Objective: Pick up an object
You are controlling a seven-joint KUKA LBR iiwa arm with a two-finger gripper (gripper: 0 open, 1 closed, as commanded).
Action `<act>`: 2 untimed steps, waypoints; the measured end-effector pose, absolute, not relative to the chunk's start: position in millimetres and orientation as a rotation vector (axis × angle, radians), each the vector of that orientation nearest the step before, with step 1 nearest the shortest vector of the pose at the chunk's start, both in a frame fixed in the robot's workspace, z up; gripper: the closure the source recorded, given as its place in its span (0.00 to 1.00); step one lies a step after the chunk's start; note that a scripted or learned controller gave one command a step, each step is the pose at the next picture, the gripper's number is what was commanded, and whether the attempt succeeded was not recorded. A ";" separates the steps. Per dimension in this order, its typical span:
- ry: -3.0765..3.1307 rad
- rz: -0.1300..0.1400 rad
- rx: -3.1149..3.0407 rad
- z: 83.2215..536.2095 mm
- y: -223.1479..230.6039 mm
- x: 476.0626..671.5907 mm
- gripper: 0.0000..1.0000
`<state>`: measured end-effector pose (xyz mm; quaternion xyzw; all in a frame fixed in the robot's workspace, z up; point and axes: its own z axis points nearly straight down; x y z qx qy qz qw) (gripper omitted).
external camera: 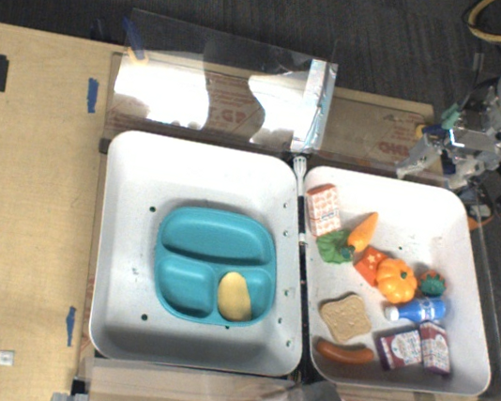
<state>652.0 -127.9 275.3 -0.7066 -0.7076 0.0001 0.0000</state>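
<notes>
From the overhead camera you see the gripper (pixel 448 154) at upper right, beyond the right bin (pixel 475 280), its state impossible to tell, so you're at the approach and must next descend onto, say, the pumpkin (pixel 397 279) mid-right.

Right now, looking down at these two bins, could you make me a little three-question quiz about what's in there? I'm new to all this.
1. True or false: the teal tray lies in the right bin.
2. Which item rests in the tray's compartment? A) potato B) a banana C) a spoon
3. Fill in: the bread slice lies just above the ____.

Key: 1. False, it lies in the left bin. 2. A. 3. Sausage.
</notes>
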 end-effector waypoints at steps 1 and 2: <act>-2.182 0.007 -2.253 165.5 -95.6 614.9 0.00; -2.273 -0.007 -2.176 88.2 -114.9 648.2 0.00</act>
